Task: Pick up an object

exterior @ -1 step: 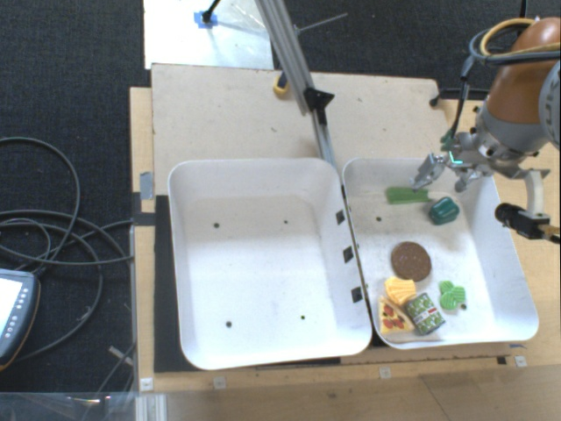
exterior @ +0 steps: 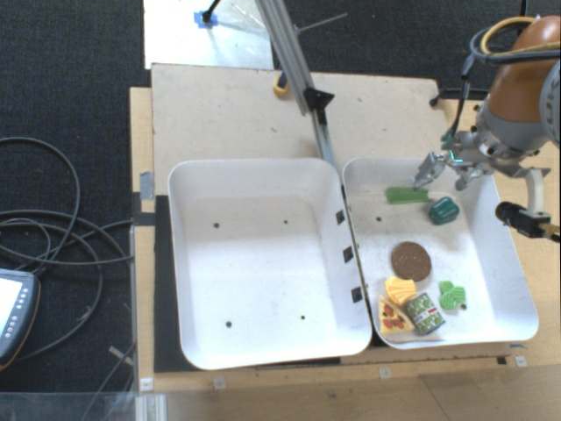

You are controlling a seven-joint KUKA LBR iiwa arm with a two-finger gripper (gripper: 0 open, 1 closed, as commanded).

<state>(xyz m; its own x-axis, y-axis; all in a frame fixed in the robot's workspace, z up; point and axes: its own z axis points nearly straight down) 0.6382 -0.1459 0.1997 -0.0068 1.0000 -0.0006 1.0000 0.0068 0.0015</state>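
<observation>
I count from my remote feed:
- two white bins
- one flat green piece
- one teal block
- one brown disc
- one yellow wedge
- one green can
- one small bright green toy
- one red-and-yellow piece

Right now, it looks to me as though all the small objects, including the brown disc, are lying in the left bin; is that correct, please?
Not quite: the camera view shows all the small objects, including the brown disc, lying in the right bin, not the left bin.
</observation>
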